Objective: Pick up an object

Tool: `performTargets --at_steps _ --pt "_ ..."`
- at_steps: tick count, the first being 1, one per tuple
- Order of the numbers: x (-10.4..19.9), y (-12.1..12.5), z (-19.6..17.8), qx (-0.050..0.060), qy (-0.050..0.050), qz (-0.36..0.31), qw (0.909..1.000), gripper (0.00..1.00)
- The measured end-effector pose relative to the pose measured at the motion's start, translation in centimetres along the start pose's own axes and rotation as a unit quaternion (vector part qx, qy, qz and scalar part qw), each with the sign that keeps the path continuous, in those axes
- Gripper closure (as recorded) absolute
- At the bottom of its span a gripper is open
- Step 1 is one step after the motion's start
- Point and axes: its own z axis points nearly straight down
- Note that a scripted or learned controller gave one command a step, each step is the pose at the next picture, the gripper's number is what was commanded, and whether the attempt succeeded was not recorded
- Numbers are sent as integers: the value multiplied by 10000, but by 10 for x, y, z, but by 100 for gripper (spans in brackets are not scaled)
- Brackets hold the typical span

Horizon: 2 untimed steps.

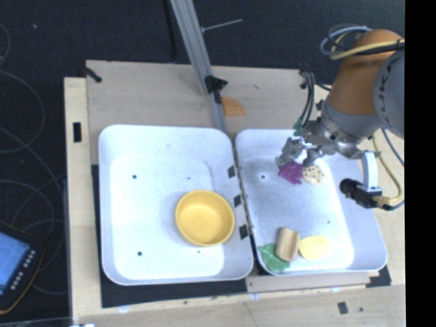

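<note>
Right now my end effector (297, 157) hangs over the right bin (354, 251), fingers closed around a purple object (291, 172) lifted just beside a speckled die (313, 176). Near that bin's front edge lie a tan cylinder (287, 243) and a yellow piece (314, 248).

One fixed overhead camera looks down slantwise on both bins (170, 203).

bowl (204, 217): yellow
bins (136, 148): white
toy (291, 172): purple
die (313, 176): cream, dark dots
cylinder (287, 243): tan
table (150, 94): beige
arm (357, 73): orange, grey
</note>
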Motion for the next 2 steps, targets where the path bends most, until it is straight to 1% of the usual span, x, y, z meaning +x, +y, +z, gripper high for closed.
performTargets --at_steps 1,2 --pt "47 -3 4 35 9 -14 10000 100" --pt "98 -2 -13 22 14 -25 10000 100"
